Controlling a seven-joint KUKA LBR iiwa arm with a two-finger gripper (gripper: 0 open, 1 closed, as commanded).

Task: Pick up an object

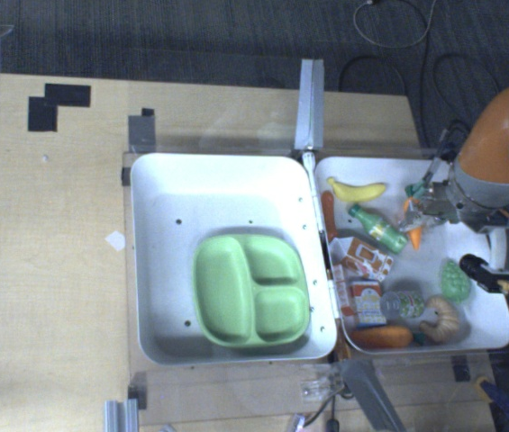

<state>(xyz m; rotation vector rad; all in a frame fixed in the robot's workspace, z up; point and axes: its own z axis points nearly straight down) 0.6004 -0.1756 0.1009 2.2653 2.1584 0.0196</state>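
While our gripper [427,198] hovers over the right bin [497,331] near the green bottle [378,228] and banana [357,189], we cannot tell its state.

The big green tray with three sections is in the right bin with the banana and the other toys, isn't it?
Not quite. The camera view shows the green three-section plastic tray in the left white bin, by itself. The yellow banana and the other toys are in the right white bin.
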